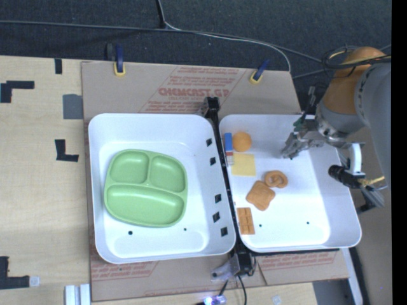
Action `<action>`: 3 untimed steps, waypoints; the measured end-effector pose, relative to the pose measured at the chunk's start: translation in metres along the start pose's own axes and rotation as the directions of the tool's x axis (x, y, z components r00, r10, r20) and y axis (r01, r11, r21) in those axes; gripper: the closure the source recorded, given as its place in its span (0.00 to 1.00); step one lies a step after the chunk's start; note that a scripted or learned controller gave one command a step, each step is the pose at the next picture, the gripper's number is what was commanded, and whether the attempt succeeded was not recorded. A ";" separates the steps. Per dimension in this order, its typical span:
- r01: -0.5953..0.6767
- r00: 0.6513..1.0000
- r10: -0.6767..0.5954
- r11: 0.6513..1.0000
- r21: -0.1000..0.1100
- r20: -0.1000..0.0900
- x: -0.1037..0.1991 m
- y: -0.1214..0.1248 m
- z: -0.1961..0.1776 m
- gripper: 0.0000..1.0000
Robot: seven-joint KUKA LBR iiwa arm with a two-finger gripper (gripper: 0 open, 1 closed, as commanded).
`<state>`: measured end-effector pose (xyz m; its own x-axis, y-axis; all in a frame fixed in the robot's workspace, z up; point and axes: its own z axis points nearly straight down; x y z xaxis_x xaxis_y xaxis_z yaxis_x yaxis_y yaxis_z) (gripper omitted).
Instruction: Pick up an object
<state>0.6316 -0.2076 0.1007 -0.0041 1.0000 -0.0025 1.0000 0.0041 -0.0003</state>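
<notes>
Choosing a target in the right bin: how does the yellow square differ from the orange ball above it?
The yellow square is flat, pale and straight-edged; the orange ball is round, darker and stands taller. The square looks wider. The ball lies nearer the bin's far wall. Both lie in the right bin, left of the hand.

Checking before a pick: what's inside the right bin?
The right bin holds an orange ball, a yellow square, two brown pieces, a cracker and the gripper.

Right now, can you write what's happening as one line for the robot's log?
gripper: over right bin, holding nothing | food: orange ball, yellow square, pretzel | left bin: green tray
</notes>
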 end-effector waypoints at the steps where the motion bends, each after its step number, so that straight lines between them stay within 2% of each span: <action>1: -0.003 1.000 0.003 1.000 -0.004 -0.001 -0.001 -0.007 -0.059 1.00; 2: -0.003 1.000 0.003 1.000 -0.004 -0.001 -0.001 -0.015 -0.107 1.00; 3: -0.002 1.000 0.002 1.000 -0.006 0.000 -0.007 -0.012 -0.170 1.00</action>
<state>0.6196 -0.2143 0.2703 -0.0017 1.0000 -0.0023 1.0000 0.0017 0.0057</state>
